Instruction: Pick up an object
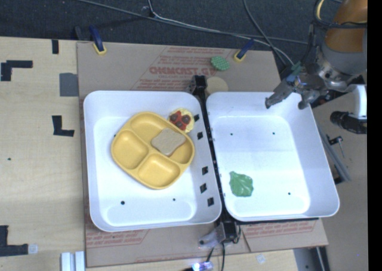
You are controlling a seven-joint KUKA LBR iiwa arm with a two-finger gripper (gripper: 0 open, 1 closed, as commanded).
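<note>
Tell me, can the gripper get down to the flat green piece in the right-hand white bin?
Probably yes. The flat green piece lies alone on the right-hand white bin's open floor, and the gripper hangs over that bin's far right corner with nothing between them.

Green flat object (241, 184) lies in right bin (316, 144), near front.

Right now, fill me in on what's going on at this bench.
The arm's gripper hangs over the far right corner of the right bin, fingers spread with nothing between them. A green piece lies untouched near that bin's near left corner. The left bin holds a yellow tray with a slice of toast on it.
</note>
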